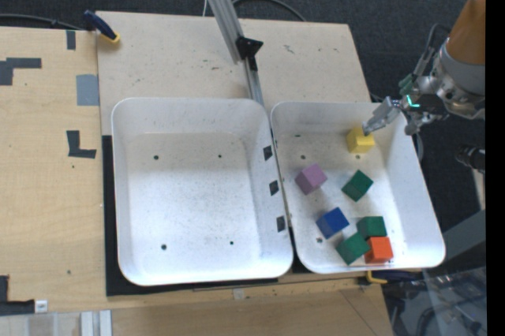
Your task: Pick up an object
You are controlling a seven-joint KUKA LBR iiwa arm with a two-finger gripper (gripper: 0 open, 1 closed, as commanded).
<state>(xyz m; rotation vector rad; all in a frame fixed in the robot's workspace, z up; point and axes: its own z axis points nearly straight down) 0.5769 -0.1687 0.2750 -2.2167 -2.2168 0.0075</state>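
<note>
Your gripper (pixel 377 120) sits over the far right part of the right bin (pixel 426 204), its tip just above and touching or nearly touching the yellow cube (pixel 360 141), which lies near the bin's far right corner, close to the right wall. How wide the claw stands, and whether it has any hold on the cube, you cannot tell from this slanted view, so treat the cube as not yet grasped. To do this step well, I judge you should centre the claw squarely over the cube and line it up with the cube's flat faces before closing, since a skewed approach would likely push it toward the wall. The sloped right wall leaves little room on that side; the open floor lies toward the bin's middle. The purple cube (pixel 310 178) and a green cube (pixel 357 186) lie nearer the bin's middle, apart from the yellow one. The blue cube (pixel 332 222), two more green cubes (pixel 361 238) and the orange cube (pixel 379 249) crowd the near right corner. The left bin (pixel 126 192) gives wide room.
</note>
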